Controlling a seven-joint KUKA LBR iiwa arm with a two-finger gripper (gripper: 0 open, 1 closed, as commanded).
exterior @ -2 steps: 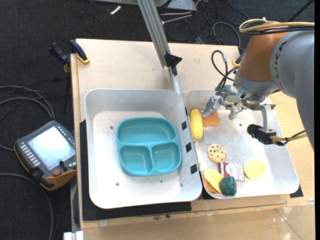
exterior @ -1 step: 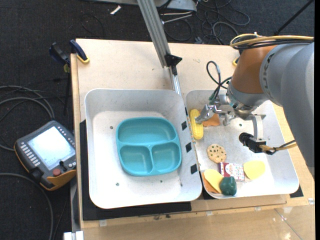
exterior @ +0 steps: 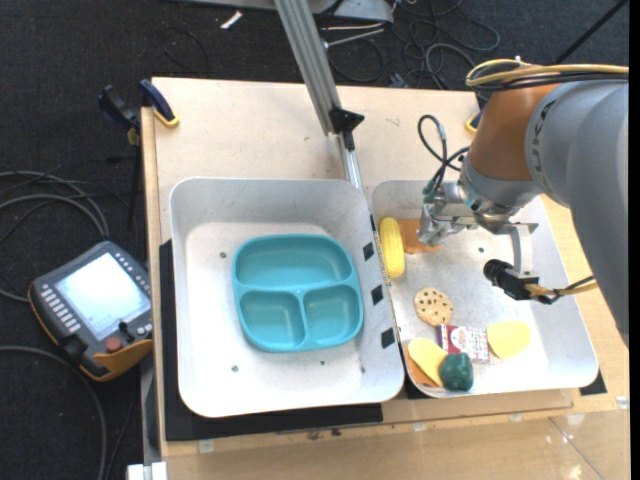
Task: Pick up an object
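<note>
The gripper (exterior: 436, 230) hangs low in the right bin (exterior: 560, 358), just beside an orange piece (exterior: 420, 240) and the yellow banana (exterior: 391, 246) — whether its jaws are wide or narrow I cannot tell. The banana looks light, stiff and smooth — probably best pinched across its narrow middle.

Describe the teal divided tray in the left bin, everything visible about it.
The teal divided tray looks like smooth moulded plastic with rounded corners and a raised rim. It has three compartments: one long one along the far side and two smaller ones nearer the camera, and nothing lies in them. It sits flat on the floor of the left white bin, roughly central and turned slightly askew to the bin's walls, touching nothing but the bin's floor.
</note>
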